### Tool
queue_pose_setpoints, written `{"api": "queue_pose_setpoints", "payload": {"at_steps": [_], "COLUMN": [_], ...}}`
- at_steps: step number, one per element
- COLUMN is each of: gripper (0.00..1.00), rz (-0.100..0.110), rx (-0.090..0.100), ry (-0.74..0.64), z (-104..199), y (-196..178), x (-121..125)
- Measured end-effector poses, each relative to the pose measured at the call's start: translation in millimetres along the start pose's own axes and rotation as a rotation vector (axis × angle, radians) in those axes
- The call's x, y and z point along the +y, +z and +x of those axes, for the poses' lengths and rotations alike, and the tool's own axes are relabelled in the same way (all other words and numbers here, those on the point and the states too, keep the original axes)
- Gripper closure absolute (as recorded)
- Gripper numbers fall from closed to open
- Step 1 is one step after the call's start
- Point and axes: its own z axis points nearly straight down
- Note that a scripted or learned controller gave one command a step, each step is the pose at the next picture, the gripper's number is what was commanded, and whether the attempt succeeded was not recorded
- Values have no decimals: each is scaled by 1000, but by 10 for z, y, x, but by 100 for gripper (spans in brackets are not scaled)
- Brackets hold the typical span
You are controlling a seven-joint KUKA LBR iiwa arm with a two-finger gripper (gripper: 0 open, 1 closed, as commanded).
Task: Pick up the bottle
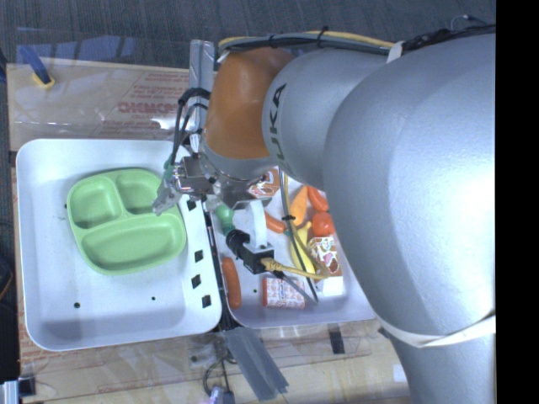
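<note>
I see my gripper (168,194) over the green tray (126,221) (finger state unclear), bottle not visibly picked.

Robot lab: industrial arm (404,141) over two white bins (42,310).

The bottle (316,241), orange-capped with a printed label, lies flat in the right bin among clutter
</note>
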Motion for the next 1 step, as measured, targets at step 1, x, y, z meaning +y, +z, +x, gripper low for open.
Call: {"api": "queue_pose_setpoints", "payload": {"at_steps": [1], "gripper": [0], "rz": [-3], "rx": [0], "ry": [-131], "z": [437], "y": [998], "x": [-236]}}
